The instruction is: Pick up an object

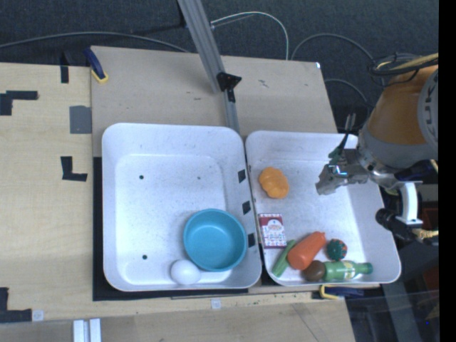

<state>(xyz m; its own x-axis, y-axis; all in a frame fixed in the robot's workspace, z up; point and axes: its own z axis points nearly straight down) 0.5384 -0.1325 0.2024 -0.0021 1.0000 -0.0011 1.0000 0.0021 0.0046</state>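
Camera view, one frame, items listed from the gripper [329, 180] outward.

Gripper: grey, right of frame centre, over bare floor in the upper right part of the right bin [299, 148]. Whether its jaws are spread or pressed together cannot be told; nothing is seen between them. Arm [402, 120]: grey with an orange band, entering from the right edge.

Right bin contents:
- orange lumpy object [273, 182], upper left of the bin, well left of the gripper.
- small red and white card packet [271, 231], lying flat against the bin's left wall.
- carrot [306, 249], orange, tilted, lower centre, with a green stalk [281, 259] at its lower left.
- small red and green round item [335, 249], just right of the carrot.
- green bottle [343, 269], lying on its side along the lower wall, a dark brown round thing at its left end.

Left bin [128, 148] contents:
- blue bowl [214, 239], upright, lower right corner.
- white ball [185, 271], touching the bowl's lower left rim.

Surroundings: tan bench [43, 191] with dark tape marks; slanted grey pole [203, 34] at the top centre.
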